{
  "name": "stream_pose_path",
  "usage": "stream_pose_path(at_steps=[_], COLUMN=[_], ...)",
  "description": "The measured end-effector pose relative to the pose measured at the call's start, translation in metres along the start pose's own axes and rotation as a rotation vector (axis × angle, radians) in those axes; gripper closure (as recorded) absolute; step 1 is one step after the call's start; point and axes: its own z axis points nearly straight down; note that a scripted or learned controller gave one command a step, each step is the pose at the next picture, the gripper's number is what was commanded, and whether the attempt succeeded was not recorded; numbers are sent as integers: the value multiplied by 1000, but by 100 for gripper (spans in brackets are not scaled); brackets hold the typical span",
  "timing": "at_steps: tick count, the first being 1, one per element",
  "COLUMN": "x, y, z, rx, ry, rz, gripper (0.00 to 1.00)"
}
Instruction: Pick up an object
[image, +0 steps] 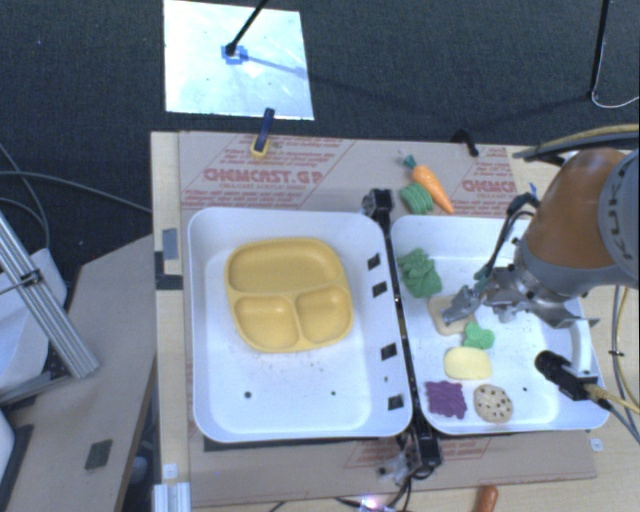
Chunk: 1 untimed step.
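My gripper (461, 306) hangs low in the right bin (530, 240), reaching in from the right. Its tip is over a flat beige piece (440, 320) near the bin's left wall. Just below the gripper lies a small green toy (478, 337), and a larger green leafy toy (420, 272) sits above and to its left. A yellow lump (467, 363), a purple piece (446, 398) and a brown cookie (492, 403) lie along the bin's front. Nothing shows held in the gripper.
The left bin (205, 330) holds a yellow divided plate (288, 293). A toy carrot (432, 183) with a green top lies on the cardboard behind the right bin. A black divider (398, 310) runs between the bins. The arm's body (580, 230) covers the right bin's right side.
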Motion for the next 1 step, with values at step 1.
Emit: stream_pose_path(at_steps=[1], x=[12], y=[-46], z=[71], rx=[-9], ry=[-5], rz=[4], gripper=[0])
